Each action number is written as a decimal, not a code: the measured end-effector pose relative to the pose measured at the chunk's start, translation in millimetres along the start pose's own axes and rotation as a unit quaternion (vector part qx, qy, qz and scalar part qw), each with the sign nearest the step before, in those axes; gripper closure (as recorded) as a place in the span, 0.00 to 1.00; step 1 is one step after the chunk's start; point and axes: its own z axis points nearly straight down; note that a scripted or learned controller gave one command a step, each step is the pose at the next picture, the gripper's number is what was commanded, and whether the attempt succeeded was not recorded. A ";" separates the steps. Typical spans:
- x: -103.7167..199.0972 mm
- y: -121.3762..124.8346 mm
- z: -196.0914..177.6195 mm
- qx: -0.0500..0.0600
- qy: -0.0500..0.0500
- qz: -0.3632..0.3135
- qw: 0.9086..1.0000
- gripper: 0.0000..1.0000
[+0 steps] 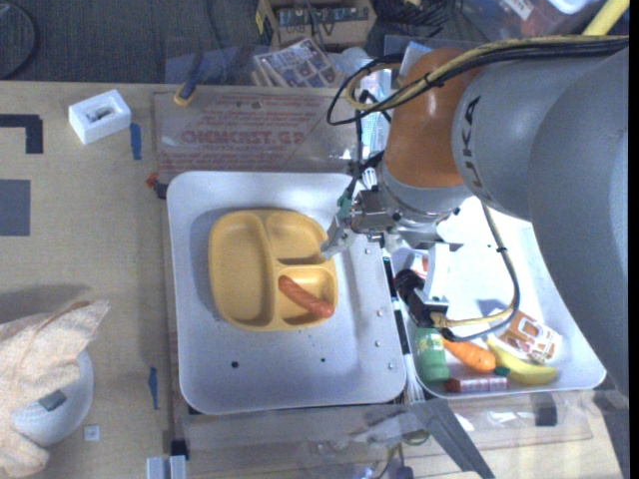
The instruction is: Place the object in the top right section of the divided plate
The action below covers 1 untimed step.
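Observation:
A yellow divided plate lies in the left white bin. An orange-red sausage rests in the plate's lower right section, lying free with nothing gripping it. The plate's top right section holds nothing. My gripper hangs over the plate's right rim, at the edge of the top right section and just above the sausage's section. The grey arm with its orange band reaches in from the right and covers the top of the right bin.
The right bin holds a green bottle, a carrot, a banana, a snack packet and white paper. A small white box and a cloth bag sit on the bench at left.

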 end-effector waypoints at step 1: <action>20.1 19.5 -134.9 0.001 0.000 0.025 1.000 0.00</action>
